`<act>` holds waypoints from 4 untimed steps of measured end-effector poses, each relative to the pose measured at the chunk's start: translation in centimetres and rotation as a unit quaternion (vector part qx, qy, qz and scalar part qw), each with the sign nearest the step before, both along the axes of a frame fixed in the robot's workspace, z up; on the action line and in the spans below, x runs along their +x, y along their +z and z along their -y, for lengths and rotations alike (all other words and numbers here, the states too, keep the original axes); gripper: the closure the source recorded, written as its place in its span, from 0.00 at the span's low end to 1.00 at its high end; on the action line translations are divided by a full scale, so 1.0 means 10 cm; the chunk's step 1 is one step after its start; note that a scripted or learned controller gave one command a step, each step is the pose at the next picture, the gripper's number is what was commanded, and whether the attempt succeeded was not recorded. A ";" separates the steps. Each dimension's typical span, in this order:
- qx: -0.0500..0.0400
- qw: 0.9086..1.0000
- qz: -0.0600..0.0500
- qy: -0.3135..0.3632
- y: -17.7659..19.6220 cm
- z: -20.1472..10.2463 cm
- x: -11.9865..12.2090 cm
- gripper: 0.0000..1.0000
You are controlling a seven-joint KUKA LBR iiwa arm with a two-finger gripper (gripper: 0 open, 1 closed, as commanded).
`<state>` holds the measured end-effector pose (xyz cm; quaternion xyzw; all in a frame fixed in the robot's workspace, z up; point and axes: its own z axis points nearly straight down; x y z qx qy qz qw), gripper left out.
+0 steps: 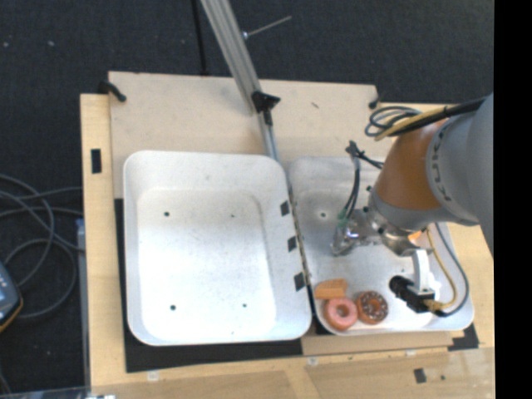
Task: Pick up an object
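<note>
Over the right bin: arm (432, 173) reaches in from the right, its orange band above the wrist, bent down toward the bin floor.
Right bin (320, 181): white, shallow; holds three small items, all crowded at its near edge.
Left bin (208, 248): white, shallow; plays no part at this moment.
Claw (345, 243): low over the middle of the right bin, at or just above the floor; whether its tips touch the floor cannot be told.
Claw state: cannot tell; the metal end is small and partly lost against the wrist and cables.
Item 1, orange block (331, 288): flat on the bin floor, near the divider between the bins, below the claw in the view and apart from it.
Item 2, pink donut (341, 312): lying flat, just beside the orange block on its near side, close against the bin's near rim.
Item 3, brown donut (372, 307): lying flat, touching or nearly touching the pink donut on its right.
Black fitting (407, 292): part of the arm's cabling, to the right of the brown donut; not a bin item.
Nearest candidate: orange block, by judgement, since it lies closest to the claw.
Task done: nothing visibly lifted; all three items rest on the bin floor.
Task left: the claw must shift toward the near edge, close on one item and raise it.
Progress estimate: early, an approach at most.
Risk: items lie crowded against the rim, so a clean grip looks awkward.
</note>
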<state>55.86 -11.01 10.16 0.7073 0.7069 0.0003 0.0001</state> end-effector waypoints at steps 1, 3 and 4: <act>0.000 1.000 0.001 0.001 0.14 -0.09 0.55 1.00; 0.000 1.000 0.005 0.001 1.26 -0.03 -0.44 1.00; 0.000 1.000 -0.001 0.001 0.89 -0.10 0.43 1.00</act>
